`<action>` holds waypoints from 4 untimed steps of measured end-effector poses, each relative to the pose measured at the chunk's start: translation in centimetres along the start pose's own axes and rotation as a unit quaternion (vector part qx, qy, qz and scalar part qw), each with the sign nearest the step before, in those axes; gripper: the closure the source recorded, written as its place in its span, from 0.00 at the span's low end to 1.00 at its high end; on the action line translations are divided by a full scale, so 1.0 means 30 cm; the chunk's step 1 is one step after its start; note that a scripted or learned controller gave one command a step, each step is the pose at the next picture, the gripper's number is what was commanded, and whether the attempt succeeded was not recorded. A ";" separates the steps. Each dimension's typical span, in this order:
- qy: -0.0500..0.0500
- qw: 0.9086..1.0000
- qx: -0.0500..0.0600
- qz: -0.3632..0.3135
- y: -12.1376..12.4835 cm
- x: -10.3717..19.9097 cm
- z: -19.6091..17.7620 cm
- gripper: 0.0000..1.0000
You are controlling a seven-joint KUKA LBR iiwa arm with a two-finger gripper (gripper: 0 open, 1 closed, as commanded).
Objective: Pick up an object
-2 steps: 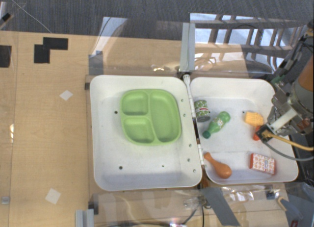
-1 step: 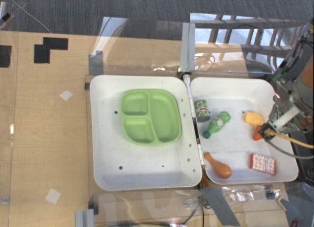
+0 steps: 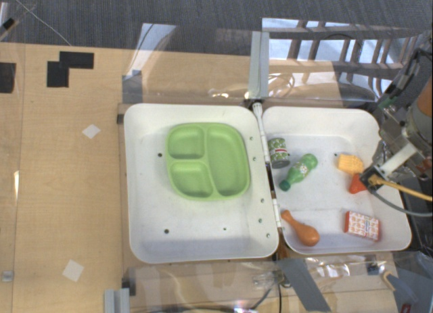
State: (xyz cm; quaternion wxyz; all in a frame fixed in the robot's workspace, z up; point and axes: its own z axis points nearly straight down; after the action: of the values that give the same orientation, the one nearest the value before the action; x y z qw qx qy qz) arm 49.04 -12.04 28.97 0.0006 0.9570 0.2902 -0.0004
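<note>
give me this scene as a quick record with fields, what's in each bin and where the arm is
left bin: green divided plate
right bin: small can, green bottle, yellow piece, red piece, orange drumstick, red-and-white box
arm: over the right bin's right edge

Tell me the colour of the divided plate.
The divided plate is light green, seen in the camera view.

Arm (image 3: 410,87): cut off at your view's right edge.
Red object (image 3: 356,186): partly covered, shape unclear.
Can (image 3: 278,149): label unreadable.
</note>
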 end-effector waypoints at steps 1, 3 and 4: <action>0.000 1.000 0.000 -0.007 0.001 0.004 -0.033 1.00; 0.001 0.983 0.000 0.183 0.091 -0.068 -0.123 1.00; 0.000 0.984 0.000 0.177 0.091 -0.064 -0.156 1.00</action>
State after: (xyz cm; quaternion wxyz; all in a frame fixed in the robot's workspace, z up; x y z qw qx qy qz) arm 48.97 -15.38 33.66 0.0005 0.9932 0.1163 -0.0001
